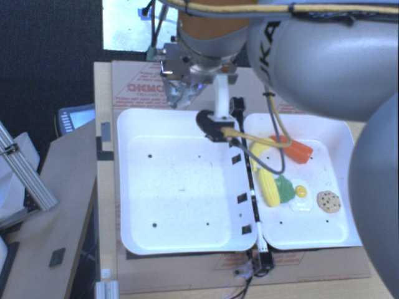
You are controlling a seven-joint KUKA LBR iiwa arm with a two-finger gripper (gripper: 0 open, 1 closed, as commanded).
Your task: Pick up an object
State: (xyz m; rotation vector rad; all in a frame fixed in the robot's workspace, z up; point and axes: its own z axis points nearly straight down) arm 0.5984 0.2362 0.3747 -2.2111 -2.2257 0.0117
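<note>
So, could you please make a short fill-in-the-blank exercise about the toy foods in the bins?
1. The corn cob lies in the ____ bin of the camera view.
2. The colour of the corn cob is ____.
3. The round cookie lies to the ____ of the fried egg in the camera view.
4. The carrot is ____ in colour.

Missing words: right; yellow; right; orange

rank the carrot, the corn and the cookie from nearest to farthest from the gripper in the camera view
Gripper sits beyond the bins' far edge.
1. Carrot, right bin, far part.
2. Corn, right bin's left side.
3. Cookie, right bin's right side.
</note>
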